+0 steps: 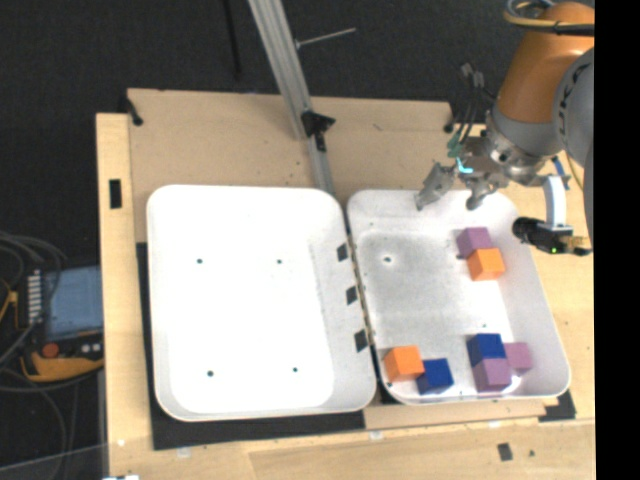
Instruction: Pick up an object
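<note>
Blocks lie only in the right bin (530,298), seven small ones in three colours, and none is between the fingers of the gripper (452,192), which hangs over that bin's far edge with its two fingers spread apart and nothing in them. Just near of the gripper, a purple block (473,239) touches an orange block (487,263) in the bin's far right part. Along the near edge, a second orange block (404,361) sits against a blue block (435,375) at the left, and further right a second blue block (486,347), a dark purple block (491,373) and a paler purple block (518,356) crowd together in the corner. Behind the gripper the arm (540,73) rises to the far right, grey with an orange band. The left bin (245,298) is white like its neighbour and meets it edge to edge. Both rest on a pale wooden bench (225,133). A slanted metal post (285,63) stands at the far side between the bins. Dark floor surrounds the bench, and at the left a blue box (75,303) lies among cables (25,388).
</note>
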You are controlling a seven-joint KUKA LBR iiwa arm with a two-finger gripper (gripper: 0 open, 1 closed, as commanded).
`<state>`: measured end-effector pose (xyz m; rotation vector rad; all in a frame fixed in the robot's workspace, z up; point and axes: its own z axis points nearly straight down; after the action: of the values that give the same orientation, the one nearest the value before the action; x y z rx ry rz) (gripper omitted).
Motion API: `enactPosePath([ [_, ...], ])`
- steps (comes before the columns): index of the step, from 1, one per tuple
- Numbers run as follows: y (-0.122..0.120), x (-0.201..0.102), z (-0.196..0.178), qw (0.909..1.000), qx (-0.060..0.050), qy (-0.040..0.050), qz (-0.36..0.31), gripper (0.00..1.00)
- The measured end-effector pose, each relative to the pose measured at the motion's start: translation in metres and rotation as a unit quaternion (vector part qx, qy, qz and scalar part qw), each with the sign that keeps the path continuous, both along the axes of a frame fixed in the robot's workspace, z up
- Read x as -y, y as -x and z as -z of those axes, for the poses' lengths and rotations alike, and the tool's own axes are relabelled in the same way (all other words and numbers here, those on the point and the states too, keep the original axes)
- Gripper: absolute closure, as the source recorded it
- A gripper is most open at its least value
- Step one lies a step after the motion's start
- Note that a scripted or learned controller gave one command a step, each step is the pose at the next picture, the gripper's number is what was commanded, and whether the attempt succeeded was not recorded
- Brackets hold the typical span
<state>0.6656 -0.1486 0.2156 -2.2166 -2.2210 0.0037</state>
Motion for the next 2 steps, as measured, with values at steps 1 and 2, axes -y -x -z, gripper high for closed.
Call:
enactPosePath([
  [1, -0.001, 0.001, -0.004, 1.0000, 0.002, 0.0020, -0.001, 0.00],
  [2, -0.001, 0.007, 0.058, 1.0000, 0.000, 0.0015, 0.001, 0.00],
])
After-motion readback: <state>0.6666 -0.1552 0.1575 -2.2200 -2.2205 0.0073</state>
